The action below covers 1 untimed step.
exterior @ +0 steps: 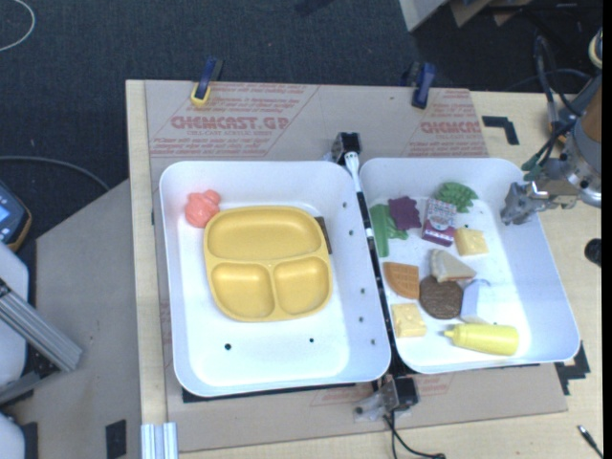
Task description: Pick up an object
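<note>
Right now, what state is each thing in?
end effector: over right bin's far right edge, holding nothing visible
yellow divided tray: upright in left bin
pink toy: beside the tray
yellow bottle: lying on its side in right bin

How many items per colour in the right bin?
Right bin:
Green: 2, bean pod, leafy piece
Purple: 1, grapes
Yellow: 3, bottle, two cheese cubes
Brown: 2, patty, cracker
Total: 8, leaving out the unclear pieces.
</note>
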Each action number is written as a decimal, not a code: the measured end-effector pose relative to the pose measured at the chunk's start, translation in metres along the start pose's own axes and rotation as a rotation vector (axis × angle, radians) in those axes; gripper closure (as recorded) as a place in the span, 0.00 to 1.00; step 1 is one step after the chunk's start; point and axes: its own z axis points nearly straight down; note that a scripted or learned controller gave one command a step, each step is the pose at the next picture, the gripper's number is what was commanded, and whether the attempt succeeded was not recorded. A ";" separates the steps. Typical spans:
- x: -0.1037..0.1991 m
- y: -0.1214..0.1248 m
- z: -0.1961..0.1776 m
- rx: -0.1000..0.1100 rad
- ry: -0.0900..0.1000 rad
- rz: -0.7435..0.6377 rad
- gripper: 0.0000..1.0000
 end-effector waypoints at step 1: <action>0.054 -0.002 0.011 0.008 0.006 -0.005 1.00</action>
